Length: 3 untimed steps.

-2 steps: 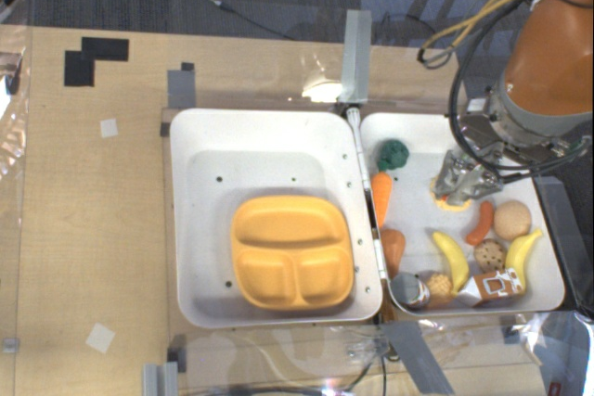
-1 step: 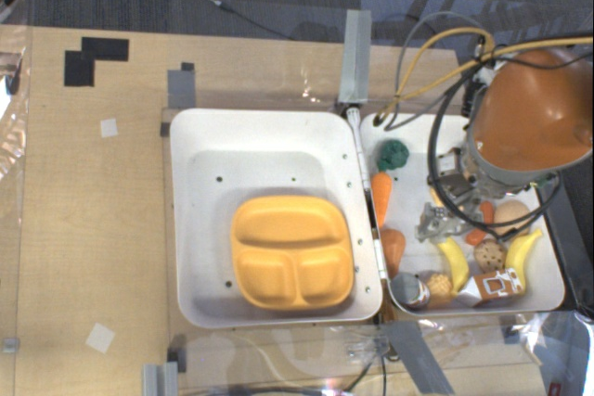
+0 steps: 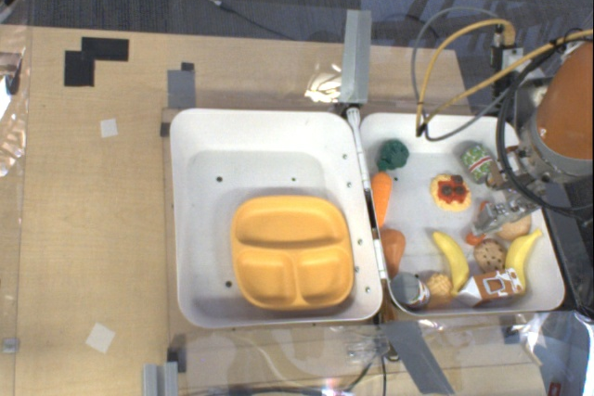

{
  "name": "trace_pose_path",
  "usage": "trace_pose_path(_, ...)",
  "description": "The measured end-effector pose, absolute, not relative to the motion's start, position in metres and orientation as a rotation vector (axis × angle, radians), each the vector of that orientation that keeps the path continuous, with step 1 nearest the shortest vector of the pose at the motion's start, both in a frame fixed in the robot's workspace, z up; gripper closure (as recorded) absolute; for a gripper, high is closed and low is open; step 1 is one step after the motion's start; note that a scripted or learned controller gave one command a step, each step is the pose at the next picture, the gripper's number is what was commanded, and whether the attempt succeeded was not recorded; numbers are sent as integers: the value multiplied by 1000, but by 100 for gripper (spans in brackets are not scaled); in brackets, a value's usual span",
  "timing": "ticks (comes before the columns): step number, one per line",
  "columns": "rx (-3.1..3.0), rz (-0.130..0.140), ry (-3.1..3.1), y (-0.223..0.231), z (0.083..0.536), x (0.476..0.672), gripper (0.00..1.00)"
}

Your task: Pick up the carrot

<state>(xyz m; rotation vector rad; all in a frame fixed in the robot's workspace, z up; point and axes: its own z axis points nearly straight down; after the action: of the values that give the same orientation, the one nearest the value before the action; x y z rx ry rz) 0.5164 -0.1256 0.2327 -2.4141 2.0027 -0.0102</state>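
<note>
Orange carrot (image 3: 381,197) with dark green top; yellow tray (image 3: 291,250) in white bin (image 3: 200,227); two yellow bananas (image 3: 452,258); arm's orange band (image 3: 568,102).

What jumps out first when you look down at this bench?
The big yellow divided tray in the left bin catches the eye first. Next comes the heap of toy food in the right bin: the carrot along its left wall, two bananas near the front, a green broccoli at the back. The grey arm's gripper hangs over that bin's right side.
</note>
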Motion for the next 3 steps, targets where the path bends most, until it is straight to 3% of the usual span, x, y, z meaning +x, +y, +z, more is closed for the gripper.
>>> trace_pose_path(1, -2410, -14, 1996, -122, 244, 519, 100)
trace_pose_path(2, -2816, -9, 1380, -92, 243, 519, 100)
trace_pose_path(3, -2935, -13, 1104, -105, 332, 619, 100)
